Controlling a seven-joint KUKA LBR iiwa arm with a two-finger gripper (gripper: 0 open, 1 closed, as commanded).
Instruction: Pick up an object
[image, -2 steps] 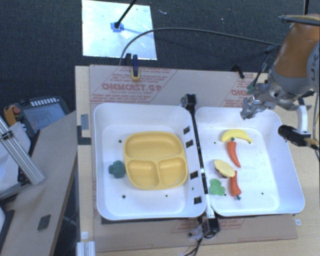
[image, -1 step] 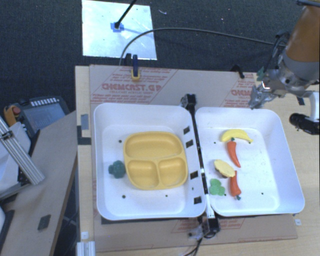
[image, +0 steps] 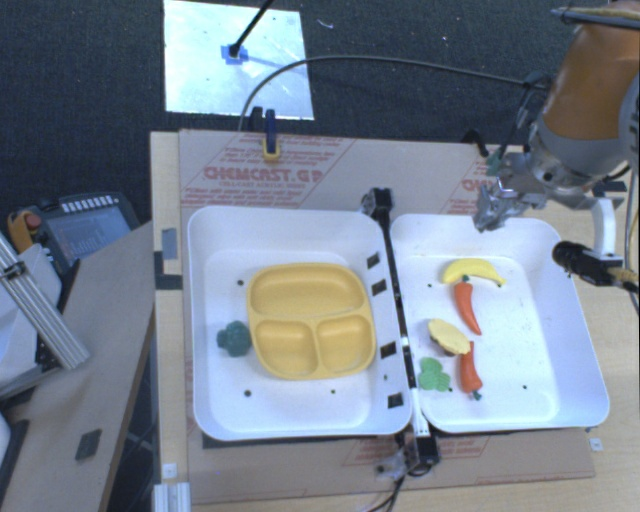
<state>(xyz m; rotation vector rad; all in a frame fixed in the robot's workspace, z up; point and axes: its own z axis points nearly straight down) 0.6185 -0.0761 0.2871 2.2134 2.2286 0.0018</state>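
Observation:
My gripper (image: 491, 217) hangs above the far edge of the right bin (image: 560, 400), well clear of the objects, with nothing visible between its fingers. Below and left of it in that bin lie a yellow banana (image: 473, 271) and an orange-red chili (image: 467, 306). Nearer the front lie a yellow potato-like piece (image: 449, 336), a second orange-red chili (image: 469, 371) and a green leafy piece (image: 434, 375). In the left bin (image: 215, 405) sit a yellow divided tray (image: 308, 319) and a dark green broccoli (image: 234, 339) at its left side.
A black clip strip (image: 393, 310) runs along the seam between the two bins. The bins rest on a cardboard sheet (image: 300, 170). A teach pendant (image: 85, 228) and an aluminium rail (image: 40, 315) sit off the bench on the left.

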